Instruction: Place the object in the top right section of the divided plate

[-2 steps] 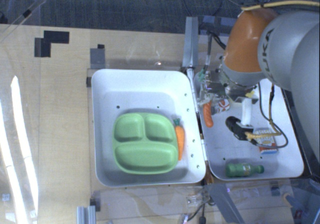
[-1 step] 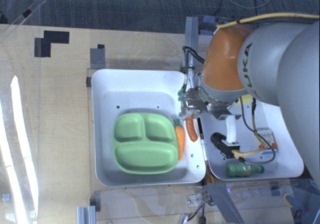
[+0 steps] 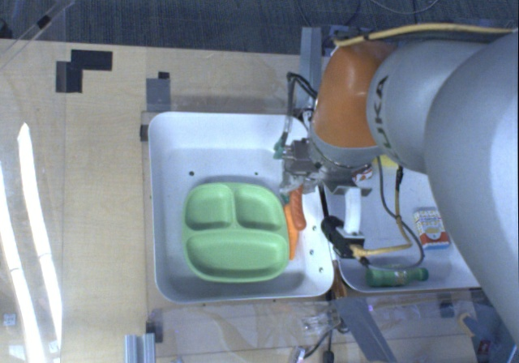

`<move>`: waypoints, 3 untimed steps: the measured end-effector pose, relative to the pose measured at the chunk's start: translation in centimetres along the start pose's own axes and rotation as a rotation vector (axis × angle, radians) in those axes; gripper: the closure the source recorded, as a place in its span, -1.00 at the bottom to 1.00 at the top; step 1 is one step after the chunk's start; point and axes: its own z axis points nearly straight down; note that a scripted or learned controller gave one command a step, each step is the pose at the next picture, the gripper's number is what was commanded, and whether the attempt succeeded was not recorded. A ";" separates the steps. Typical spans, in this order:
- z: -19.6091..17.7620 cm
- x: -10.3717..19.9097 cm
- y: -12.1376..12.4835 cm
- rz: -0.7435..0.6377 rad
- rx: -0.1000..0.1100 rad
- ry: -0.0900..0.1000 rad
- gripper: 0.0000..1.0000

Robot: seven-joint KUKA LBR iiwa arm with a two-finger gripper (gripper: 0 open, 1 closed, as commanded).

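A green divided plate lies in the left white bin, with two small sections at its top and one long section below. An orange carrot-shaped object lies upright along the plate's right rim, partly on the bin floor. My gripper hangs just above the carrot's upper end, at the plate's top right corner. The wrist hides where the gripper meets the carrot, so a hold on it does not show.
The right bin holds a green bottle near its front edge and a small orange, white and blue carton. The big grey arm covers most of that bin. Bin walls stand close on the carrot's right.
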 end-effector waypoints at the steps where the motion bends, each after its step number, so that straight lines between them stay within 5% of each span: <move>1: 0.0 -0.1 0.0 0.001 0.000 0.000 -1.00; 2: -14.2 8.3 3.8 -0.091 -0.006 0.000 -1.00; 3: -0.7 8.4 7.1 0.134 0.002 -0.002 -1.00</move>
